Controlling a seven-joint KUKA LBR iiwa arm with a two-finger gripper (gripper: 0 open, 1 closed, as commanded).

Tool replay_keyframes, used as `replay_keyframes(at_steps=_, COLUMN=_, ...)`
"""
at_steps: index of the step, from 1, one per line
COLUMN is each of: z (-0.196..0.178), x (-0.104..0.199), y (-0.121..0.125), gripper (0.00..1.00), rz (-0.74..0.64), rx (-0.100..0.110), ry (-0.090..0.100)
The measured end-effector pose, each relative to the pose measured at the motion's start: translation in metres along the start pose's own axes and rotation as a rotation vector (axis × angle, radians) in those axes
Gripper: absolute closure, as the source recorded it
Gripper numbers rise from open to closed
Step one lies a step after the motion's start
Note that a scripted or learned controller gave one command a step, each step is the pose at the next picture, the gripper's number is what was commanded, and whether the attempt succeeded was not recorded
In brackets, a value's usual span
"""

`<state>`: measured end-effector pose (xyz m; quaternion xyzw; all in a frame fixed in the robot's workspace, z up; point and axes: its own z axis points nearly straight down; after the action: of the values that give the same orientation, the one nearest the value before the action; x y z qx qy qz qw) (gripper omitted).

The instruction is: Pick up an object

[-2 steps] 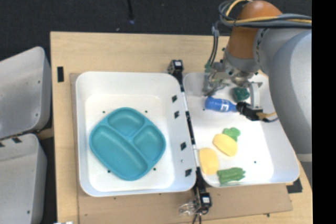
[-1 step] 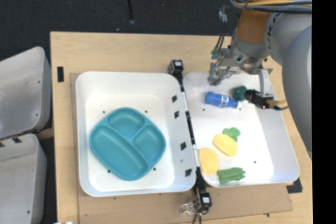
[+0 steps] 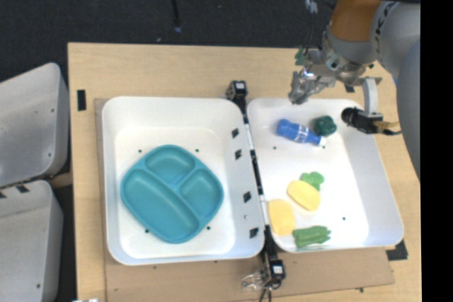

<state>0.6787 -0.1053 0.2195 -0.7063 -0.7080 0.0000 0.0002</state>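
1. On the left, the left bin [image 3: 113, 173] is holding a teal divided plate [image 3: 172, 192] lying flat. It is well apart from the arm, so I would leave it out of this attempt.

2. Moving right past the divider, the right bin [image 3: 368, 180] is carrying the candidates: a blue bottle-shaped toy [image 3: 298, 131] lying on its side near the far edge, a dark green round piece [image 3: 325, 126] touching or just beside its right end, and a yellow pineapple-like toy [image 3: 305, 193] near the middle. A yellow block [image 3: 281, 216] and a green piece [image 3: 311, 236] are sitting at the near edge.

3. The gripper [image 3: 303, 90] is hanging over the far rim of the right bin, just above and beyond the blue toy, with nothing visibly caught in it. Whether the pincer is spread or pressed together, I cannot tell; it is too small and blurred.

4. The blue toy is looking like the nearest target. For a good try, the pincer should be coming down centred on its body, closing across the narrow width rather than along its length.

5. The descent should be staying clear of the dark green piece, since clipping it could nudge the blue toy aside.
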Motion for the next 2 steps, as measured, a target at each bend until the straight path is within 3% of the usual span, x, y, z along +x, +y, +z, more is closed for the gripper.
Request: replay_keyframes(at_steps=2, z=-0.010, x=0.095, y=-0.035, gripper=1.00, rz=-0.002, rx=0.002, ry=0.001)
